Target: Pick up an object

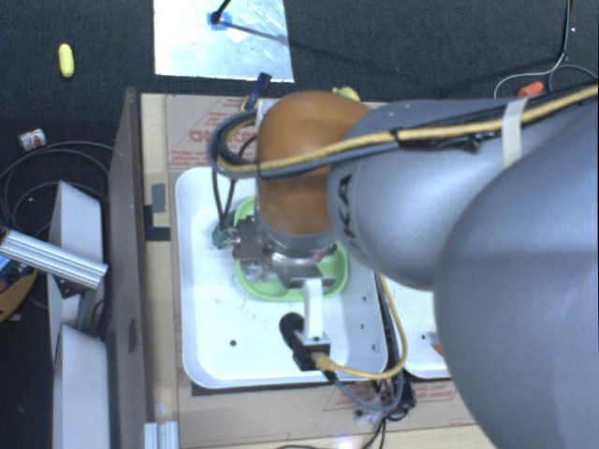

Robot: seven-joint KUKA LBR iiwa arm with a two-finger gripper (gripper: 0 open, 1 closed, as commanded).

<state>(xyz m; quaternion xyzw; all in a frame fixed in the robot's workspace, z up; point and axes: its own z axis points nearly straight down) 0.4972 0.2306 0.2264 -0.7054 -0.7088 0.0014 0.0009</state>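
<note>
The gripper (284, 262) is hanging low over the left white bin (217, 349), pointing straight down from the orange band (298, 162) of the grey arm (468, 223), which is reaching in from the view's right. A flat, round, pale green thing (249, 281) is lying on the bin floor directly under the gripper. Its rim is showing as a curved edge just to the gripper's left in the view, again just to its right, and along the side nearer the camera. The wrist is covering the middle of the green thing, so it cannot be told whether the gripper is touching it or hovering just above it, nor whether the gripper is standing apart, together, or clamped on anything. The second white bin (415, 342) is lying to the gripper's right in the view, largely under the arm.
</note>
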